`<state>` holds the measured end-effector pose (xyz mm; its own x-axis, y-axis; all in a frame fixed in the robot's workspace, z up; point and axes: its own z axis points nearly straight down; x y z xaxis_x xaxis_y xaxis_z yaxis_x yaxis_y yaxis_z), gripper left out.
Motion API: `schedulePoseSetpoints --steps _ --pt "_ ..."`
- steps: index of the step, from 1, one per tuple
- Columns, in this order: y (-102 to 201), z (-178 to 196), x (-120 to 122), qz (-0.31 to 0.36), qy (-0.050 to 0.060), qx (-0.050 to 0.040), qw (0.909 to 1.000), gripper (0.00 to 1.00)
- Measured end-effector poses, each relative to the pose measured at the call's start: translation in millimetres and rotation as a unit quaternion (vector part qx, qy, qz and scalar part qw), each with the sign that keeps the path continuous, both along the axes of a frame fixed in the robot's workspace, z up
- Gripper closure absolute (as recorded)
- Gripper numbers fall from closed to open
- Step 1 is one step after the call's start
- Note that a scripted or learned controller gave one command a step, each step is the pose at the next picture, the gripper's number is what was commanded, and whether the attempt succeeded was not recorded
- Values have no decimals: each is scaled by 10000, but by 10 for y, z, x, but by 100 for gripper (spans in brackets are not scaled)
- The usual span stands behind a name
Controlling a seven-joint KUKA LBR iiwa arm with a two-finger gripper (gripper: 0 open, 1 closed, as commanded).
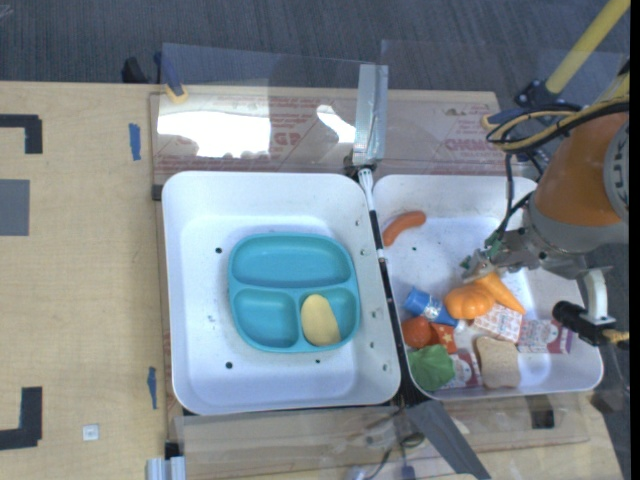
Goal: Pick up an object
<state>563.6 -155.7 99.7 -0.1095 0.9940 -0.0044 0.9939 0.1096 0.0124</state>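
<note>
The gripper (487,260) sits low over the right bin (585,373), at the upper end of an orange carrot-shaped toy (483,296); whether it grips the toy cannot be determined. The toy's long axis runs diagonally, lower-left to upper-right. A red sausage (403,225) lies well apart, toward the bin's upper-left corner. A blue-and-red toy (424,305), a green toy (432,367) and a bread slice (497,360) crowd nearby. The left bin (190,368) contains a teal divided plate (262,268) with a yellow object (320,320) in its lower-right compartment.
</note>
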Motion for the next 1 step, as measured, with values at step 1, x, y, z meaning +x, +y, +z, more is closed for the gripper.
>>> schedulePoseSetpoints --steps 1 --pt "467 958 -538 234 13 11 9997 100"
